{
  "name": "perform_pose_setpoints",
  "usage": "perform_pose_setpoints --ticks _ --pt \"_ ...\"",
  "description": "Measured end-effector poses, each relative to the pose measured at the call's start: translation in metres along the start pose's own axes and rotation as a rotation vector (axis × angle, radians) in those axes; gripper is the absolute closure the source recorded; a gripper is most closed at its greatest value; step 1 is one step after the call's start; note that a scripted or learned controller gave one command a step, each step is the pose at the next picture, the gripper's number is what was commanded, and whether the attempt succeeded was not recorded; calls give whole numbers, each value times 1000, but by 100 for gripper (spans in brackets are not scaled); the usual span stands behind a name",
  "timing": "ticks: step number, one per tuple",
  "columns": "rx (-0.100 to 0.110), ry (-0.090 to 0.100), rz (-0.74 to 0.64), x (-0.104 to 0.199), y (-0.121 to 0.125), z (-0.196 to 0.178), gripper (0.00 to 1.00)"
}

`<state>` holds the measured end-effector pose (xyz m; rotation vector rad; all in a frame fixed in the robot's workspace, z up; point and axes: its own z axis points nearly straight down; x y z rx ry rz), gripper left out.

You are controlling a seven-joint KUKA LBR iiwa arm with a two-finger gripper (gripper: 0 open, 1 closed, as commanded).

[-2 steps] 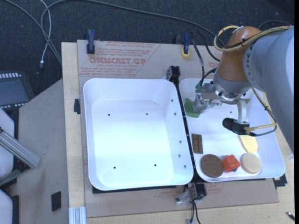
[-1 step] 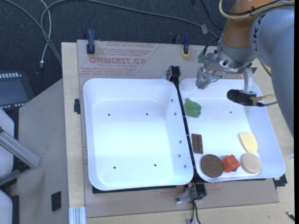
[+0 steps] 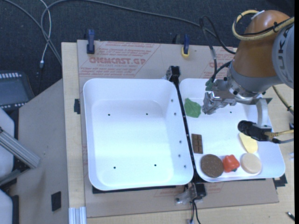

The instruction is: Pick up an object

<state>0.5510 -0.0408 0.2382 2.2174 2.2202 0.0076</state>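
Pincer: gripper (image 3: pixel 211 104) hangs over the right bin (image 3: pixel 275 169), toward its far left corner; whether released or clenched cannot be told.
Near edge of right bin: brown round disc (image 3: pixel 212 165), red piece (image 3: pixel 231 163) and cream round piece (image 3: pixel 251 163) sit in a row, the red one touching the disc.
Left wall: dark brown bar (image 3: pixel 197 143) lies beside it.
Right side: yellow piece (image 3: pixel 248 143), partly under a black part.
Far left: green object (image 3: pixel 192 108), just beside the gripper.
Left bin (image 3: pixel 131 90): alongside.
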Motion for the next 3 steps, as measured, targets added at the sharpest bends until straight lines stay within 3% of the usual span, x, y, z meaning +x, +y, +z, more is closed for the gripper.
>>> perform_pose_setpoints --ticks 1,2,3 --pt "2 -1 -1 10 115 -60 100" --pt "16 0 -3 66 115 57 100" --pt "0 1 -2 90 63 -2 100"
